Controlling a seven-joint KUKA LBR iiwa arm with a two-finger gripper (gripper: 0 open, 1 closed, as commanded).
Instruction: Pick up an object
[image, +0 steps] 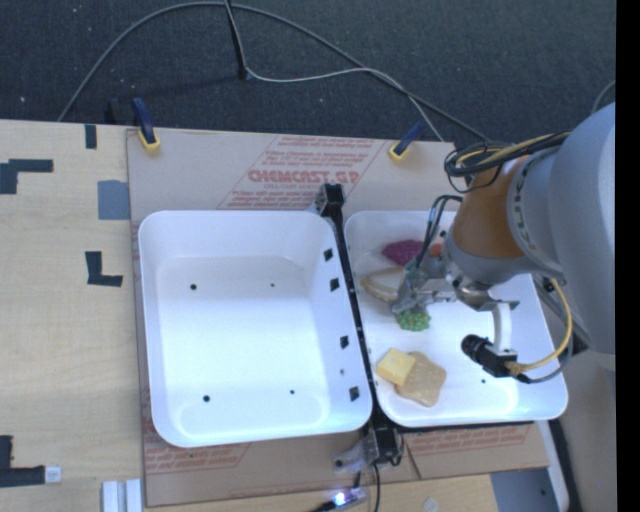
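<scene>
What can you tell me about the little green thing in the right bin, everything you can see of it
The green object is a small, lumpy, bumpy-surfaced piece, dark to mid green, something like a toy broccoli floret; its material is hard to judge. It lies on the floor of the right bin, near the middle, directly under the gripper, whose tip comes down right at its top edge. Whether they touch cannot be told. A pale tan piece lies just up and left of it, and a yellow block sits below it, apart.

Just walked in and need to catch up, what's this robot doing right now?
The arm reaches into the right bin from the right, its gripper low over a small green object. A purple piece, a pale flat piece and two yellowish blocks lie nearby. The left bin sits beside it. A grasp isn't confirmed.
</scene>
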